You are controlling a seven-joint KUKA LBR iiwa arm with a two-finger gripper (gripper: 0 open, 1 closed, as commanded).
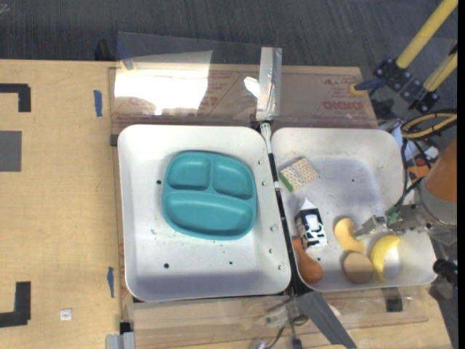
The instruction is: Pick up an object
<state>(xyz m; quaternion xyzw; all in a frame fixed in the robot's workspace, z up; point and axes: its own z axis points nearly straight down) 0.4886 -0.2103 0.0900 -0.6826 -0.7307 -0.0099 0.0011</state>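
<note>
My workplace is a robotics laboratory or test cell rather than a home: I reach over a bare plywood bench [51, 217] marked with black tape corners [20, 97] and blue tape strips [97, 102], set on a grey carpeted floor [218, 6]. Two shallow white bins, the left bin [138, 267] and the right bin [378, 144], sit side by side behind a clear plastic screen [182, 86] held by a metal bracket [269, 82]. Loose cables [425, 122] and yellow struts [432, 24] at the right complete the test rig.
</note>
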